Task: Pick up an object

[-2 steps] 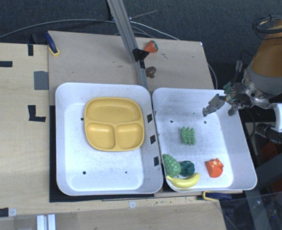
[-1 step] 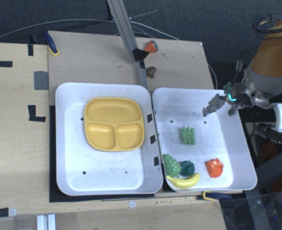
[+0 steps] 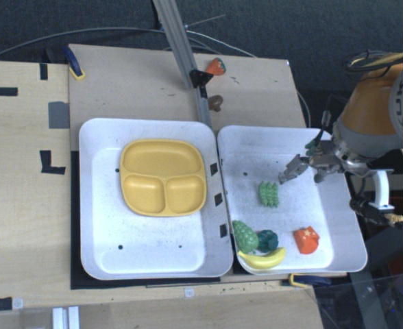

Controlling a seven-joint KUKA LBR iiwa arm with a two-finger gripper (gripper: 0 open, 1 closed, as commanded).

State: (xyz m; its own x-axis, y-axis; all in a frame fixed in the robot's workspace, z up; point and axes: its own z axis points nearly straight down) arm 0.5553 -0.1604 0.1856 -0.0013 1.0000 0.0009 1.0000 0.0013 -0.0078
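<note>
My gripper (image 3: 303, 172) hangs over the upper right part of the right bin (image 3: 338, 204), its two fingers spread open with nothing between them. Below and to its left a light green bumpy toy (image 3: 269, 194) lies on the bin floor. At the bin's front, a green leafy toy (image 3: 245, 236) sits beside a dark teal toy (image 3: 267, 239), with a yellow banana (image 3: 262, 258) along the rim. A red-orange toy (image 3: 306, 240) rests at the front right.
The left bin (image 3: 99, 204) holds a yellow three-compartment tray (image 3: 164, 176). A grey pole (image 3: 177, 40) rises from behind the bins. An orange clip (image 3: 216, 66) lies on the bench beyond them.
</note>
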